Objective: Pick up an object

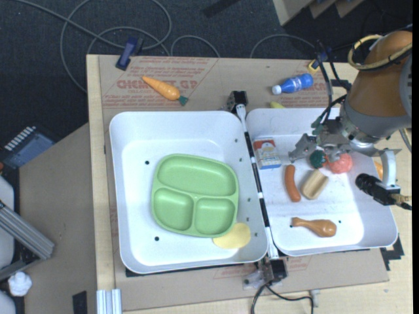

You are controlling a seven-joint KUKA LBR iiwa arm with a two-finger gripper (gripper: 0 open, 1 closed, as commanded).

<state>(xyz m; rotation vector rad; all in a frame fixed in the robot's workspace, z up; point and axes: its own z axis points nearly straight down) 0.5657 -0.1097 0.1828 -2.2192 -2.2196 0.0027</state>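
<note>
My gripper (319, 150) hangs low over the back of the right bin (373, 237), reaching in from the right. Directly under it are a small dark green round thing (317, 157) and a pink-red piece (339, 164); whether either is held cannot be told. Just in front lie a tan bread-like block (314, 184) and an orange sausage (292, 183). A brown drumstick (316, 226) rests near the bin's front. A small red and white carton (265, 153) sits at the bin's left wall.
The left bin (131, 136) holds a green divided plate (194, 195) with a yellow piece (232, 237) at its front corner. Outside the bins, a toy carrot (163, 88) and a blue bottle (293, 84) lie on the board behind.
</note>
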